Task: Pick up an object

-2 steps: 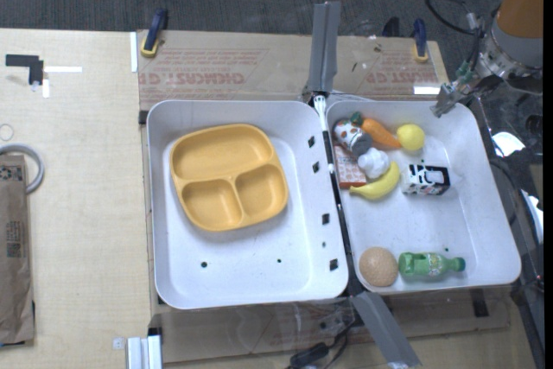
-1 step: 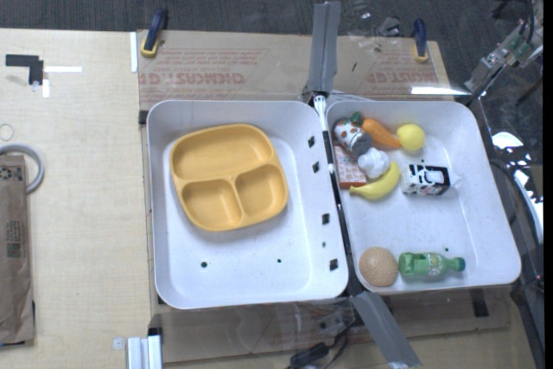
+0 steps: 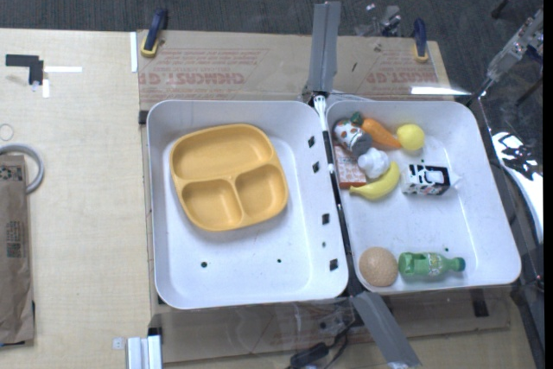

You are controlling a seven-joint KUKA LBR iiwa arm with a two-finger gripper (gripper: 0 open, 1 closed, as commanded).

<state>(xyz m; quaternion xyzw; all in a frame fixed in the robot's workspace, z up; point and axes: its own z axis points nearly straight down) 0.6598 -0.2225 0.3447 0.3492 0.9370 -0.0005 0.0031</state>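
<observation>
Low in the frame, at the bottom of the right bin (image 3: 484, 212), a round tan ball (image 3: 378, 266) lies just left of a green bottle (image 3: 430, 264) on its side, the two almost touching. Above them a bare stretch of bin floor separates this pair from the rest of the objects. Next comes a banana (image 3: 378, 184), curved upward, with a black-and-white carton (image 3: 427, 178) just to its right and a red packet (image 3: 349, 171) against the bin's left wall. A white fluffy lump (image 3: 373, 160) sits on the banana's upper edge. Higher still, a carrot (image 3: 378, 132) lies slanted between a small round toy (image 3: 347, 132) and a lemon (image 3: 410, 136). Left of centre, the left bin (image 3: 173, 272) holds a yellow divided plate (image 3: 229, 176). Beyond both bins, at the upper part of the frame, cardboard (image 3: 259, 69) is held by two blue clamps (image 3: 155, 30).
</observation>
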